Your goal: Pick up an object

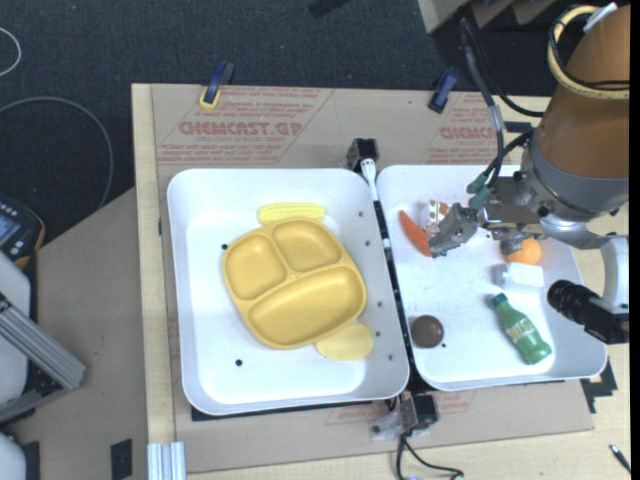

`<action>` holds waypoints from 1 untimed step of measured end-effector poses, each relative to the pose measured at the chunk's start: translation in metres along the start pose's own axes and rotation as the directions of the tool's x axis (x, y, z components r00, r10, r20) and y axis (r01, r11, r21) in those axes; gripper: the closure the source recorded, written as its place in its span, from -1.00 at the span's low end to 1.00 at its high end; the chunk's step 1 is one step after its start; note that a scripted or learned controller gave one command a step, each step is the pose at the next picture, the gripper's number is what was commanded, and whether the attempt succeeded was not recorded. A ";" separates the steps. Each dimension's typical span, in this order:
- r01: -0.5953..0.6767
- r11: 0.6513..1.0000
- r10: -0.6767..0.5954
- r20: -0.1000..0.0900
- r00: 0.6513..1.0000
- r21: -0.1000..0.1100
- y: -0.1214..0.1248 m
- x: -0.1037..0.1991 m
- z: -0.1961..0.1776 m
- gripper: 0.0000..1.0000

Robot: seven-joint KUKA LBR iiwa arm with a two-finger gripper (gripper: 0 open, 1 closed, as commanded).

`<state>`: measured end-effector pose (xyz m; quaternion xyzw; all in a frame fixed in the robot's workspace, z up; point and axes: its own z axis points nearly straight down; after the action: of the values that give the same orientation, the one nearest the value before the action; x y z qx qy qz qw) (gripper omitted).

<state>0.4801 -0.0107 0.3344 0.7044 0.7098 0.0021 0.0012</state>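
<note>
The desk [300,118] is topped with printed brown board. Two shallow white bins rest on it side by side: the left bin [190,268] and the right bin [470,363].

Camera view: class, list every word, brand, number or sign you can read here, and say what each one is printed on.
"CHEMCAST GP": red print repeated in slanted rows on the brown protective sheet covering the bench, behind the left bin.
The same red print behind the right bin is cut off and too blurred to read.
The label on the green bottle is too small to read.
</note>
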 end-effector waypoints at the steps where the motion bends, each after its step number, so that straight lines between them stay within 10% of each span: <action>1: 0.000 1.000 0.000 -0.003 1.000 -0.017 0.001 0.050 -0.162 -1.00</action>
<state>0.4804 0.0395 0.4969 0.7044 0.7097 0.0092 0.0064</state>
